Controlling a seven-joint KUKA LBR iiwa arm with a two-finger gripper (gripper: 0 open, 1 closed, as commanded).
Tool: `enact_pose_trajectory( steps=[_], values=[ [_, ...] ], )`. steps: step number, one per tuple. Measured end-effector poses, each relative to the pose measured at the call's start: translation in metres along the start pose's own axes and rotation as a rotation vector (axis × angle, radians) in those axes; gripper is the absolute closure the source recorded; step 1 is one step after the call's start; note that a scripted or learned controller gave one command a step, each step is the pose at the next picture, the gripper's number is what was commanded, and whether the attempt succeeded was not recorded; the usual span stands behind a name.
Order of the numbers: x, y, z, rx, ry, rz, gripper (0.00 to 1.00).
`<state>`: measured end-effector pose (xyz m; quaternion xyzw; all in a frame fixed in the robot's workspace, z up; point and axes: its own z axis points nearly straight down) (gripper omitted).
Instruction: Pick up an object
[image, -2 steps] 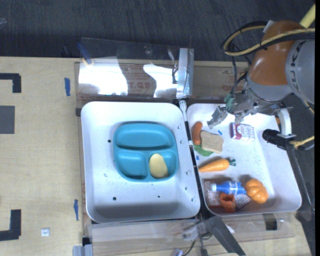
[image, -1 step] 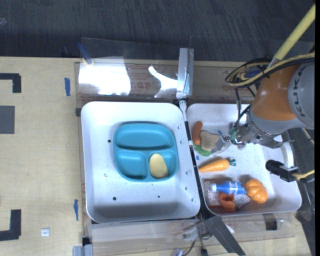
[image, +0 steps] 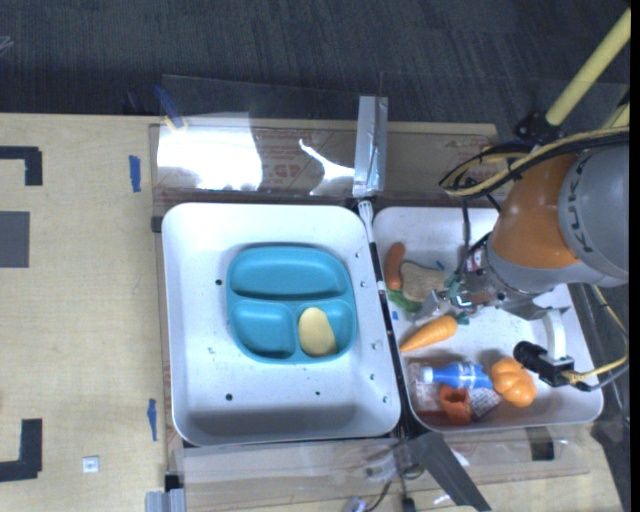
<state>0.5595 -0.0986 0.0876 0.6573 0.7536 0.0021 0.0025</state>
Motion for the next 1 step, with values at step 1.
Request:
enact_pose_trajectory(
  steps=[1],
  values=[
    [-0.0011,0.0019,-0.012,-0.007,-0.002,0.003,1.0]
  ],
)
